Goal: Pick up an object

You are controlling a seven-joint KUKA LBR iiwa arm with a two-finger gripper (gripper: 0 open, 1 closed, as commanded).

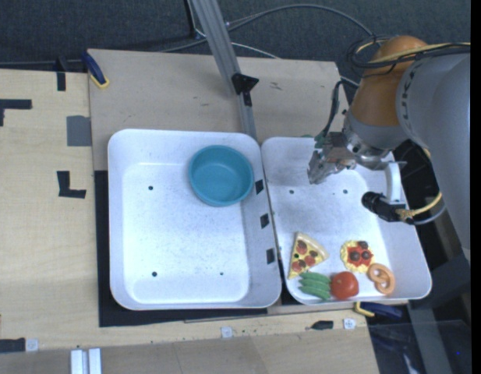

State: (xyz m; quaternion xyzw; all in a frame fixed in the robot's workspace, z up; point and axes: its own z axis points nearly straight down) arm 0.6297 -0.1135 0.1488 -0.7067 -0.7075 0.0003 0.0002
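The gripper [320, 171] hangs over the far part of the right bin [291, 201], its fingers pointing down at bare bin floor with nothing between them. Along that bin's near edge lie a pizza slice [305, 254], a green bean pod [316, 286], a red tomato [344, 285], a small round tart with berries [357, 254] and a pretzel [380, 278]. All of these lie well nearer the front than the gripper. A blue bowl [221, 175] sits at the far side of the left bin [146, 232].
A grey metal pole [224, 53] slants down from the top to the gap between the bins. Black cables [302, 10] loop behind the arm. The arm's grey body and orange band [388, 76] cover the right bin's far right corner.
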